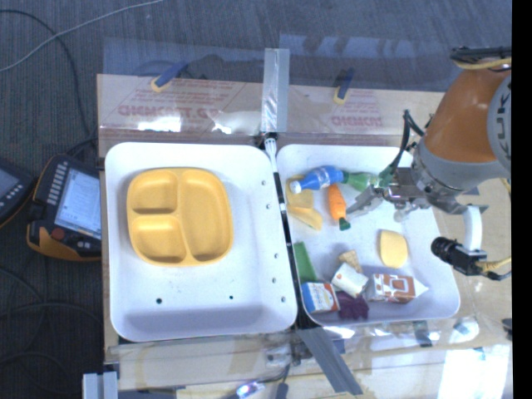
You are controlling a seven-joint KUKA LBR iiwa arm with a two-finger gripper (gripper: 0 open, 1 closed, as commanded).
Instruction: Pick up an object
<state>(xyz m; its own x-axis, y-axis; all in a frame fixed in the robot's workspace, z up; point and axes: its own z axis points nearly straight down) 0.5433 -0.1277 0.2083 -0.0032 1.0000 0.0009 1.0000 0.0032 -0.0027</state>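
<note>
Gripper point(366, 198), fingers spread and holding nothing, hangs over the right white plastic bin point(445, 293) just right of the small orange carrot-shaped toy point(336, 204), so picking remains undone.

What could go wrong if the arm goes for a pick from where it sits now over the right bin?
1. The tool hangs beside the green plastic bottle, blue plastic bottle and orange toy carrot, all crowded together; its fingers may nudge a neighbour rather than close on one.
2. These rounded items could roll or slip out.
3. The bottles lie near the white bin's far wall, so a descent may clip it.
</note>
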